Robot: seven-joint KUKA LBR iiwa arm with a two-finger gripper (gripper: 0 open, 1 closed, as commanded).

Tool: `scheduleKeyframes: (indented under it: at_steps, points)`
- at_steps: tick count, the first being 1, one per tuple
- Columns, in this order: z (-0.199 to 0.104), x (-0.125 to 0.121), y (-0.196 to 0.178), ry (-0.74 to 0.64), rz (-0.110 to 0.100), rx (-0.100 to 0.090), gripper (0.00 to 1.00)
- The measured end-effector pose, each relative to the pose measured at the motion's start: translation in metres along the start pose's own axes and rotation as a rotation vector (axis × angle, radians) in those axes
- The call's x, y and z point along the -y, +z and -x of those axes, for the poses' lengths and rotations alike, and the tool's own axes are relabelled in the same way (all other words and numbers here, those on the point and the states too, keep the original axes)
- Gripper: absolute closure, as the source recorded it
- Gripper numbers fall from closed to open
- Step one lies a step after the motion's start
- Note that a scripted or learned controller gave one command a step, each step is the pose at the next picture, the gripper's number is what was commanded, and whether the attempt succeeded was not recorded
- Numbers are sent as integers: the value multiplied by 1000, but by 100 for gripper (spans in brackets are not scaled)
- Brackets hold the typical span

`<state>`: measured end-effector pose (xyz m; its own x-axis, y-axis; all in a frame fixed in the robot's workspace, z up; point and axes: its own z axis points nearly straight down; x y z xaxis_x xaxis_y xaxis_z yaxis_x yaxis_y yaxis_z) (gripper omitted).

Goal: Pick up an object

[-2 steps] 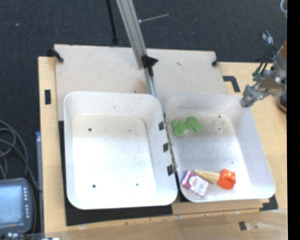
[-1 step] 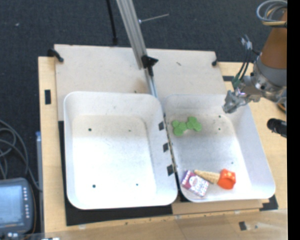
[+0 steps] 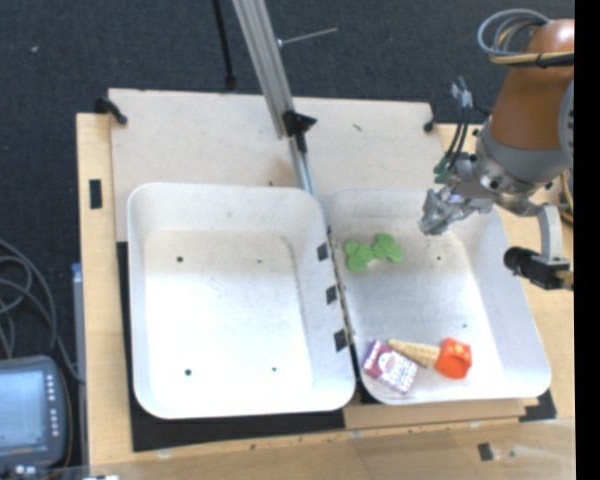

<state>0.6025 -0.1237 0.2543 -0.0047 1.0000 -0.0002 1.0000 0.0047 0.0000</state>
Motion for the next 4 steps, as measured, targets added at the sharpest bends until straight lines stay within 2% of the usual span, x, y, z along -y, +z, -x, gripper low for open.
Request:
scheduleKeyframes:
  at_steps: [1, 2, 3, 4]
  points:
    - [-44, 11, 9, 0, 0, 0, 100]
    - [-91, 29, -1, -2, 1, -2, 100]
    - [-134, 45, 12, 0, -1, -1, 100]
    - [-185, 62, 1, -3, -1, -3, 100]
